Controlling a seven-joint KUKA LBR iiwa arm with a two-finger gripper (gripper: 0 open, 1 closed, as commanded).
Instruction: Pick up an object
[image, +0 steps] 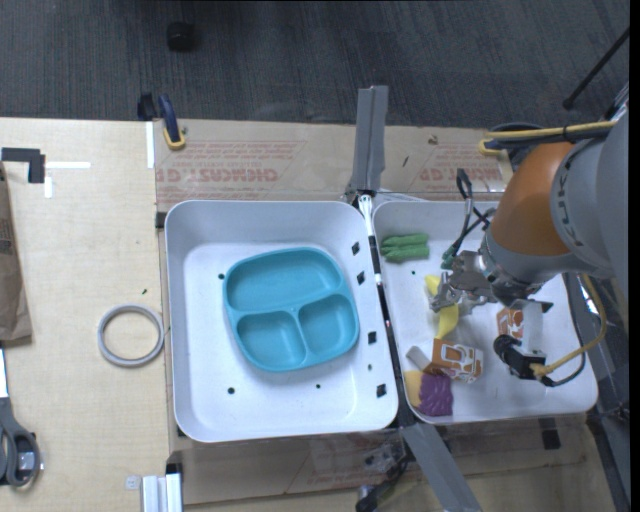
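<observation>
From the camera above the bench, we look down at a slant on two shallow white bins set side by side. The left bin holds a turquoise divided plate with three compartments, lying flat near the bin's middle.

The right bin holds the loose objects. At its far left corner lies a green ridged piece. Near its middle sits a yellow object, just beside the gripper. Nearer to us lie a small orange and white carton and, at the near left, a purple toy touching another bit of yellow. A second orange and white item lies to the right, partly under the arm.

The grey arm, with its orange band, reaches in from the right over this bin. Its gripper hangs low over the bin, right at the yellow object. We cannot tell how the jaws stand, nor whether anything sits between them.

On the wooden bench left of the bins lies a grey ring, and scissors lie at the near left edge.
</observation>
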